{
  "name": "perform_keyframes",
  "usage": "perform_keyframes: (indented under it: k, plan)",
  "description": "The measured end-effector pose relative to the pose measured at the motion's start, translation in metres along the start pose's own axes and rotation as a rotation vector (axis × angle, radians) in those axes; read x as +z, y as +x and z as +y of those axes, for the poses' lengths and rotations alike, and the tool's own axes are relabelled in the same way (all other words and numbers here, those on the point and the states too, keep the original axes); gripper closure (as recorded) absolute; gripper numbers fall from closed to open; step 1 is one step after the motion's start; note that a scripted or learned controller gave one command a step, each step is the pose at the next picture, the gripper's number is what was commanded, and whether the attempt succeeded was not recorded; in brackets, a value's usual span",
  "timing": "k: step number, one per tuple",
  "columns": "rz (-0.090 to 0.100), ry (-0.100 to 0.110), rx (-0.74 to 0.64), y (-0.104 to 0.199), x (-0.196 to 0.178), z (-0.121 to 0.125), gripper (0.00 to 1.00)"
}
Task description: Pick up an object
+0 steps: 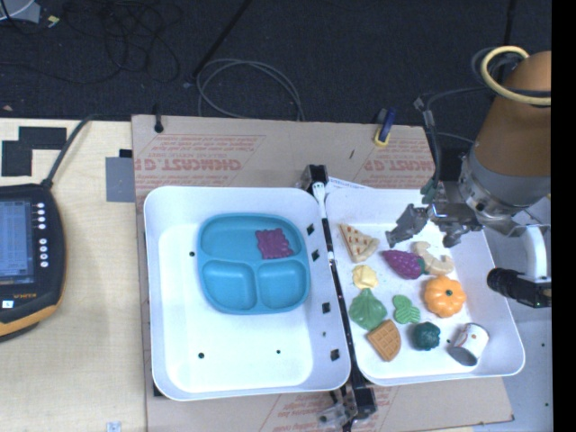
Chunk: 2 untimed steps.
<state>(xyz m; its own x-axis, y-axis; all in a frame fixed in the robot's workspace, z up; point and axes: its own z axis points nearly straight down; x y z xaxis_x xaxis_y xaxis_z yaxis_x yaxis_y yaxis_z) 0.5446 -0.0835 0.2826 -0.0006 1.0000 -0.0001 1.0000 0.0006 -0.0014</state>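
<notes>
Gripper (430,228), fingers spread apart and clamped on nothing, poised above the right bin (504,354), just beside purple grapes (403,263), a knobbly dark-violet cluster lying between a cream piece (437,261), possibly a mushroom, and a yellow wedge (357,240), with an orange pumpkin (443,296) below.

A control pendant (22,250) lies at the left edge of the frame, black cables (243,75) loop across the dark floor at top, and a cardboard sheet (225,151) underlies both bins.
</notes>
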Motion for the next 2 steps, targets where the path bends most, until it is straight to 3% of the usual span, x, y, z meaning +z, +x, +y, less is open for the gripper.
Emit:
perform_keyframes:
  k: [1, 2]
  plan:
    - [-0.002, 0.000, 0.002, -0.047, 0.084, 0.076, 0.00]
    - [0.000, 0.008, 0.003, -0.096, 0.155, 0.066, 0.00]
